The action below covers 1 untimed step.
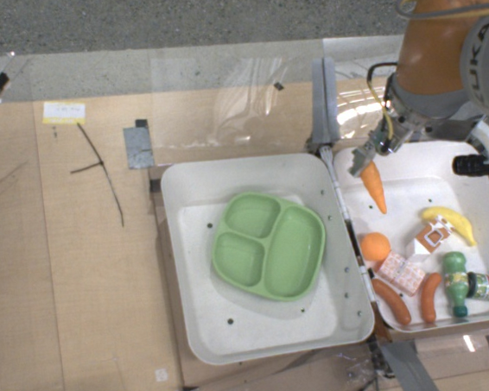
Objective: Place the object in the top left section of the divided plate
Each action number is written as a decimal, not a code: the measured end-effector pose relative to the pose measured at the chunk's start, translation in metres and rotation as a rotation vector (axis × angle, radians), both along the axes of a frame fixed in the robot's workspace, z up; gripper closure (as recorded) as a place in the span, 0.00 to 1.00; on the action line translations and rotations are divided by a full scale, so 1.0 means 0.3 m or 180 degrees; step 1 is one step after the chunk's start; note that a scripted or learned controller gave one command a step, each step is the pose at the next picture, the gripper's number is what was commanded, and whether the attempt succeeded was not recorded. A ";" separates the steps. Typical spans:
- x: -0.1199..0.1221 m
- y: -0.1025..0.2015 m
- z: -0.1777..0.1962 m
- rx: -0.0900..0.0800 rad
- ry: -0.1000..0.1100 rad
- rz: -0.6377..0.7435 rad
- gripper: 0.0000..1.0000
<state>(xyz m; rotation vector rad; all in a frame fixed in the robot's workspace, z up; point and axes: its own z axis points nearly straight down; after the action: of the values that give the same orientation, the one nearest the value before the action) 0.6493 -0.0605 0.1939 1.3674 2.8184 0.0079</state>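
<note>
Over the right bin (471, 158), gripper (368, 162) pinches the carrot (374, 187) by its top, fingertips hard to make out tbh; plate (269, 245) sits at 9 o'clock.

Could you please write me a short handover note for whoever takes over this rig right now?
Gripper: above the right bin, near its upper left corner, with the carrot's top between its fingers; the carrot hangs point down.
Divided plate: green, in the left bin, nothing in its sections.
Done: carrot appears picked up.
Left: carry it over the divider between the bins, release it in the plate's top left section.
The other food items lie in the right bin.
</note>
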 end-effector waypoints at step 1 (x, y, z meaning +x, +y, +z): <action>-0.173 0.206 0.083 -0.0013 0.0003 0.1558 1.00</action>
<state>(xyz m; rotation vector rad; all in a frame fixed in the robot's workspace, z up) 0.5975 0.0014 0.2189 0.6438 3.0662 0.0047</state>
